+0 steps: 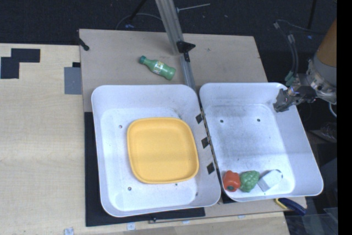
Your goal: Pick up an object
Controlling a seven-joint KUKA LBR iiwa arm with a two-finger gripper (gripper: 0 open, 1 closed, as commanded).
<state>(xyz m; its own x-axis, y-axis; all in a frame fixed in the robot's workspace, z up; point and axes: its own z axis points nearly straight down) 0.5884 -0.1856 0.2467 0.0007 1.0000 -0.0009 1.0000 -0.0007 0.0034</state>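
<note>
Hovering over the far right corner of the right white plastic bin (258,135), the dark two-finger gripper (284,99) hangs just inside the rim. It is too small and dark to read, so I cannot tell its state, and nothing can be seen in its grasp. The grey arm with the orange band (329,58) reaches in from the right edge.

Three candidates for picking sit clustered in the near part of that same bin, touching or nearly so: a small red rounded object (231,180), a bumpy green object (249,180) and a pale grey-white block (269,179). They lie well apart from the gripper, so the pick looks not yet begun.

A square yellow plastic plate (162,149) lies flat in the left white bin (110,113). A small green plastic bottle (158,67) rests on its side on the bench, beyond the bins, beside a slanted aluminium rail (169,8).
</note>
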